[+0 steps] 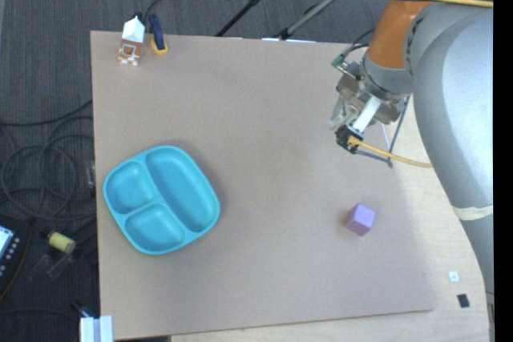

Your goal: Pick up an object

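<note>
no text, label, brand or number is reading clearly here. the small white-and-orange item (pixel 131 40) at the far left corner of the tan board (pixel 264 116) is showing brownish markings, too small to make out.

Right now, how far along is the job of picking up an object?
Done: nothing yet. The small purple cube lies on the tan board, and the blue three-compartment plastic plate sits at the left. In hand: the tool hangs over the board's right side, apart from the cube. Left: come down on an object, grip it and lift it.
</note>
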You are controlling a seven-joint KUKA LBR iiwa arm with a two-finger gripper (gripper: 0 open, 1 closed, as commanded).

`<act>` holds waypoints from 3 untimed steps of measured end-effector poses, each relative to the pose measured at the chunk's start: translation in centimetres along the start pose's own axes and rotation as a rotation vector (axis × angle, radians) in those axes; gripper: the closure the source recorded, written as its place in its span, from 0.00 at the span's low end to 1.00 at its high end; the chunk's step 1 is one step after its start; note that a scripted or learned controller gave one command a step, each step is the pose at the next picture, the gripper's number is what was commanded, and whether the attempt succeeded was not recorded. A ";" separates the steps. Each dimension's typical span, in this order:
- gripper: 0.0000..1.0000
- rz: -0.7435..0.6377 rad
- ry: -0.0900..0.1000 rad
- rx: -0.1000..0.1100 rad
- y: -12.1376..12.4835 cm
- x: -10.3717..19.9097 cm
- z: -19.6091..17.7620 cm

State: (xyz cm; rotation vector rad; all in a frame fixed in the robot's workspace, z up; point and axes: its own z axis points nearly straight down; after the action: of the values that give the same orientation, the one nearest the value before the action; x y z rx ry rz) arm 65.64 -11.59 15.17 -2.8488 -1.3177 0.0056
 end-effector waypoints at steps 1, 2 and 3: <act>1.00 -0.131 -0.003 -0.004 -0.8 -1.0 -6.5; 1.00 -0.366 -0.001 0.000 -8.2 4.6 -3.3; 1.00 -0.298 -0.002 -0.004 -7.5 -5.3 -16.4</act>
State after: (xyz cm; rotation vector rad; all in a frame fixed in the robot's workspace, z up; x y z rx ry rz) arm 56.59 -10.82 31.66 -2.6253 -1.7282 0.0046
